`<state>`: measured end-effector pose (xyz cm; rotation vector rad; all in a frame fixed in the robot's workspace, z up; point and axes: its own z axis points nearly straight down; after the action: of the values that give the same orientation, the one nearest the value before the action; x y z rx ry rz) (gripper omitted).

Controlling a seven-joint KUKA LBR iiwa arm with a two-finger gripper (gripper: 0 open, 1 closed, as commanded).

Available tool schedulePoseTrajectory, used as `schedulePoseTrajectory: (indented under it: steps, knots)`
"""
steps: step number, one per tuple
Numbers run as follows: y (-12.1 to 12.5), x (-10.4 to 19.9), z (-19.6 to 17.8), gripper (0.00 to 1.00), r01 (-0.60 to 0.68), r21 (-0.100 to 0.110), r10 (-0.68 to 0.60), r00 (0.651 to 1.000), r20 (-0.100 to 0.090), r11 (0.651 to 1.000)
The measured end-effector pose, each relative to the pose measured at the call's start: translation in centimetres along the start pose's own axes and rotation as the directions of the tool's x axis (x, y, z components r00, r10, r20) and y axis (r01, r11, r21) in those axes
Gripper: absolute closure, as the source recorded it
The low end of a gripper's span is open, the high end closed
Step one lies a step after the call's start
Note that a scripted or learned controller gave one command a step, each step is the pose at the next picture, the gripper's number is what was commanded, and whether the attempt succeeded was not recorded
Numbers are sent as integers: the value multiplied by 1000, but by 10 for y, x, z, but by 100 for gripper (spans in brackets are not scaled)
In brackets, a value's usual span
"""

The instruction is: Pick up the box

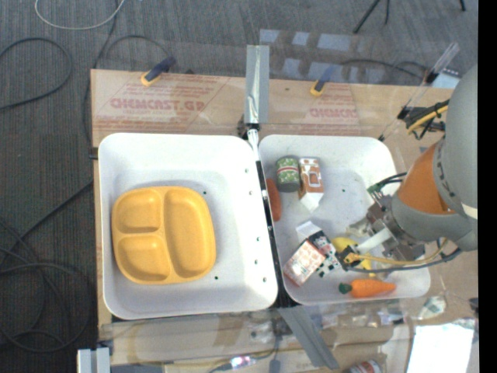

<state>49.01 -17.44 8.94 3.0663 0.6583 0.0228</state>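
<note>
Arm (435, 200) is reaching into the right bin (404, 162) from view-right, with the jaws sitting over the bin's right half. Jaw opening and any hold: can't tell, the wrist is blocking it. Red-and-white box (305, 261) is lying flat view-left of the jaws, slightly toward the near wall. Brown-and-white box (311, 174) is standing up-view and left of the jaws, right beside a green can (287, 173). Carrot (369, 288) is lying just down-view of the jaws. Yellow divided plate (165, 233) is sitting well left of them, in the left bin (124, 150).
</note>
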Motion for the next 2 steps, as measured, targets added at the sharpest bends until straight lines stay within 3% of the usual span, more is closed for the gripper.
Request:
schedulePoseTrajectory:
  steps: [1,2]
  knots:
    - [-3,0,0,0,-156,-4,156,988,2,988]
    - [30,-14,0,0,81,33,-81,997,-2,996]
